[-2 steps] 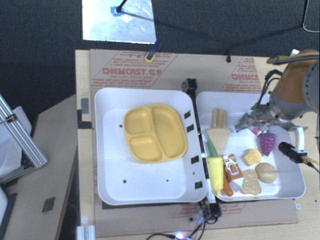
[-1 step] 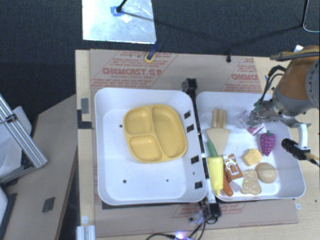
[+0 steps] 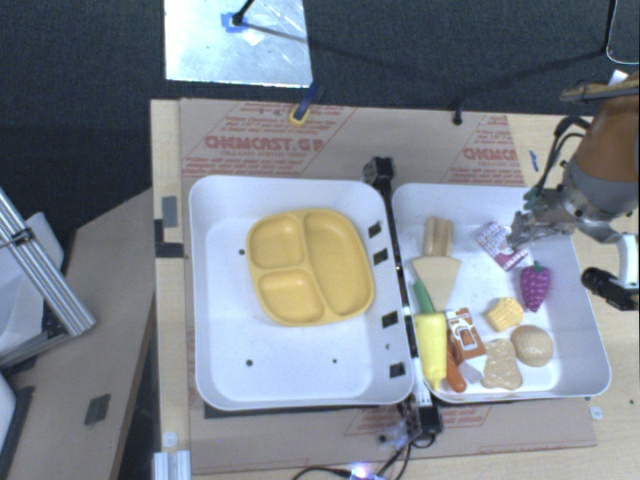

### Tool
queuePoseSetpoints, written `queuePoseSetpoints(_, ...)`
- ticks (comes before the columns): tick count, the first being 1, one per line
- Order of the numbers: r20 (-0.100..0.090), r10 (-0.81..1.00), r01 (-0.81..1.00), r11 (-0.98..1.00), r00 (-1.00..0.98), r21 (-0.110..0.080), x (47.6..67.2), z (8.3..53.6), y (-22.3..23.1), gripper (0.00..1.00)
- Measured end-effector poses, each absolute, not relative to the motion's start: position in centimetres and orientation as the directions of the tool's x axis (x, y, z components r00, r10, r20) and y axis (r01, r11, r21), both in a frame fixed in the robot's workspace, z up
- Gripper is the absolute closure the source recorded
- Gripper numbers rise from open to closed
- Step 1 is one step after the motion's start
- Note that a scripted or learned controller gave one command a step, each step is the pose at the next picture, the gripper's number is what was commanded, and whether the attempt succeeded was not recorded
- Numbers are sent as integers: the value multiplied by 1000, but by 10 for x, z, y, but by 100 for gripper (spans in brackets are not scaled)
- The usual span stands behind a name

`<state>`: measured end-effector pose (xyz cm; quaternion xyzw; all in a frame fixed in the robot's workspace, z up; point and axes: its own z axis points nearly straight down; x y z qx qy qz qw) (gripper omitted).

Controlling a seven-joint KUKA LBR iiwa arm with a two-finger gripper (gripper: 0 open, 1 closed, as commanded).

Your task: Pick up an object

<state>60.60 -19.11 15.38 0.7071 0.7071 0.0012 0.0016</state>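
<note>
Reaching from right, hand (image 3: pixel 522 230) over right bin (image 3: pixel 590 308)

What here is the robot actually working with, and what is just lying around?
Part of the job:
- tool, low over the right bin
- small wrapped packet beside it
- purple grapes
- cheese wedge
- corn piece
- potato

Just lying about:
- yellow divided plate in the left bin
- shiny sheet on the floor
- cardboard under the bins

Dark carpet (image 3: pixel 80 88) surrounds the bench (image 3: pixel 170 298). A shiny metal sheet (image 3: pixel 238 28) lies far left; an aluminium frame (image 3: pixel 40 268) stands at left.
</note>
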Motion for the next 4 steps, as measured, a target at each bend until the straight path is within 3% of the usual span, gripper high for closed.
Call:
queuePoseSetpoints(2, -2, 1000, 1000, 3, -3, 5, 602, 227, -196, 100)
queuePoseSetpoints(3, 1, 1000, 1000, 8, -8, 2, 589, 237, -145, 100)
queuePoseSetpoints(4, 1, 1000, 1000, 8, -8, 1, 590, 235, -90, 100)
